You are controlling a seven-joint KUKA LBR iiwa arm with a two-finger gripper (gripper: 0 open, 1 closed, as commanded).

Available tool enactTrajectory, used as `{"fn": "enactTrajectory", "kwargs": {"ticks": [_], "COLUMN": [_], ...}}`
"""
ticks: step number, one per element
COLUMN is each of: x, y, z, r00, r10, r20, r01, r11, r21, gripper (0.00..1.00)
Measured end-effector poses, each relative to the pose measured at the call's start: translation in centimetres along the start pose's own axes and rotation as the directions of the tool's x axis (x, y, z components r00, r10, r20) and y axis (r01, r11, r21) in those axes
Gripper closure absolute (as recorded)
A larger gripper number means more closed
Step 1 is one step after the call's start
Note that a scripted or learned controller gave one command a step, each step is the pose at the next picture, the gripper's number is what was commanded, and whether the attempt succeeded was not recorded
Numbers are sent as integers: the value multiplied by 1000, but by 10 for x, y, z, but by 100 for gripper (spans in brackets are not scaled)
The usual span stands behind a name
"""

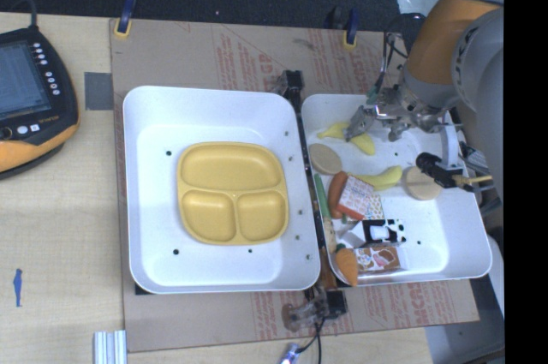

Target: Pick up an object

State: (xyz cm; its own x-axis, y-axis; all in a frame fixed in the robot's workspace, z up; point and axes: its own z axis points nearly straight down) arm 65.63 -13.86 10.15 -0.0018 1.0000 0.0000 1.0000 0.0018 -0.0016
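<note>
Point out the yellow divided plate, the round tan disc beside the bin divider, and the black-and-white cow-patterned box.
yellow divided plate (232, 190): camera view, centre ridge.
round tan disc (324, 158): camera view, flat top.
black-and-white cow-patterned box (381, 231): camera view, top face.

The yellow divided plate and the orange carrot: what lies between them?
In the camera view, the two bins' touching white rims lie between the yellow divided plate and the orange carrot.

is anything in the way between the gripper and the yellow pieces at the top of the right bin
Nothing visible. The gripper hangs at the far end of the right bin, right over the yellow pieces, with no other object between them. The other items lie nearer the camera.
</note>
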Motion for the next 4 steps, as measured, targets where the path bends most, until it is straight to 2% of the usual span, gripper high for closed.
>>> {"fn": "enactTrajectory", "kwargs": {"ticks": [1, 2, 3, 4], "x": [46, 10, 41, -1], "y": [0, 0, 0, 0], "z": [10, 5, 10, 9], "r00": [1000, 1000, 1000, 1000], "r10": [-3, 0, -3, 0], "r20": [0, 0, 0, 0], "r01": [3, 0, 3, 0], "r11": [1000, 1000, 1000, 1000], "r21": [4, 0, 4, 0], "gripper": [0, 0, 0, 0]}}
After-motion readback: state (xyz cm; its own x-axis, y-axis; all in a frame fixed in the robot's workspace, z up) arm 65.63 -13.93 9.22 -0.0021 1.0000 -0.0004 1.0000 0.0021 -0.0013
